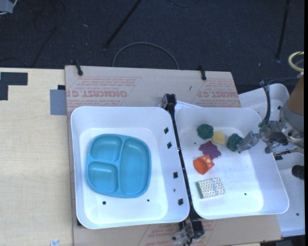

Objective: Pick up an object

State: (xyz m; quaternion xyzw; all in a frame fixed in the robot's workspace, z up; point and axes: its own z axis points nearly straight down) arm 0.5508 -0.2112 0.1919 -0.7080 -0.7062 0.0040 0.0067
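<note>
The right bin (267, 188) holds several small objects. These are a dark green lump (205, 131), a yellow piece (218, 137), a teal piece (234, 140), a purple star-like shape (210, 149), an orange piece (203, 164) and a patterned green-edged box (210, 187). My gripper (259, 144) hangs over the bin's right side, just right of the teal piece. Its fingers are spread open. The left finger (246, 143) almost touches the teal piece, and nothing sits between the fingers.
A blue divided plate (119, 165) lies in the left bin (82, 122). A black divider (175, 152) runs between the two bins. Cardboard (143, 88) lies under both. The arm comes in over the right bin's right rim.
</note>
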